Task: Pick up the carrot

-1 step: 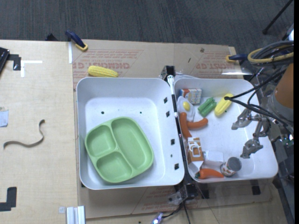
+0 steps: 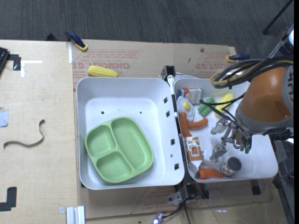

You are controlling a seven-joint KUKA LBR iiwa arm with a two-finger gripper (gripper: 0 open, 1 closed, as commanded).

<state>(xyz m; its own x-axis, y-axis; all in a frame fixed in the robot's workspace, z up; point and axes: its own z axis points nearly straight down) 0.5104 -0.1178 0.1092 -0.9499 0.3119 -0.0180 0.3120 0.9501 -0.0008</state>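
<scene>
The arm [image 2: 266,101] enters from the right of the frame and hangs over the right bin [image 2: 261,169]. Its gripper [image 2: 219,154] points down in the lower middle part of this bin. If the fingers are released or clenched, I cannot tell, because they are small and partly mixed with the things under them. I see nothing clearly between them.

The carrot [image 2: 210,173] lies at the lower edge of the right bin, near its lower left corner, orange with a green end on the left. It is just below the gripper and apart from it. A small can [image 2: 230,166] stands just to the right of the carrot. A flat carton [image 2: 194,148] lies above the carrot, along the left wall of the bin. Higher in the same bin are an orange sausage [image 2: 198,123], a green piece [image 2: 204,109] and a yellow piece [image 2: 225,98].

The left bin [image 2: 121,99] holds a green tray [image 2: 119,149] with three parts, in its lower left area. On the cardboard above the left bin lies a corn cob [image 2: 103,71].
</scene>
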